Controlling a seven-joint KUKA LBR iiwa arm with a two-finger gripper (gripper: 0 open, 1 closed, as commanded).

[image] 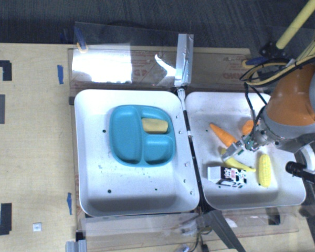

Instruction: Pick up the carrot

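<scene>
Carrot [222,134] lies in the right bin [289,196], near its left part, slanted with the thin end toward the divider between the bins. The gripper [236,151] is low just beside the carrot's thick end, but I cannot tell if its fingers are spread or pressed together, and nothing is clearly seen between them. The risk, I think, is that the fingers close beside the carrot and not around it, or catch the banana [238,165] or the small black and white box [233,176] that lie close under the gripper. A second orange piece [248,126] near the wrist can also confuse the grasp. The corn cob [263,170] lies further right. The left bin [89,193] holds a blue divided plate [127,135] with a yellow food piece [155,125]. The bins stand on a pale wooden bench [31,151].
</scene>
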